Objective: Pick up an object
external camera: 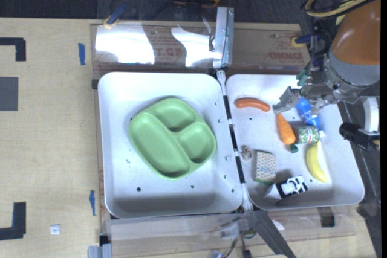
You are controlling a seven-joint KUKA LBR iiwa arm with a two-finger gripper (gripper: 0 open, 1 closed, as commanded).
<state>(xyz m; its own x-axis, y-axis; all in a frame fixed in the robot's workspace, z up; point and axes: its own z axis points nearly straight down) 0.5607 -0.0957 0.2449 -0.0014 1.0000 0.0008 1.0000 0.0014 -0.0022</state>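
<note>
None of the pick looks done from my seat: the gripper (304, 95) hangs over the right bin (344, 190) beside the blue-capped bottle (307, 124), fingers too murky for me to tell, while carrot (285, 129), banana (315, 162) and sausage (252, 104) lie untouched.

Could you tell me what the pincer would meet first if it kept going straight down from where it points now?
Most likely the blue-capped bottle right beneath the pincer, with the carrot just beside it; depth is hard to judge from this slanted view.
</note>
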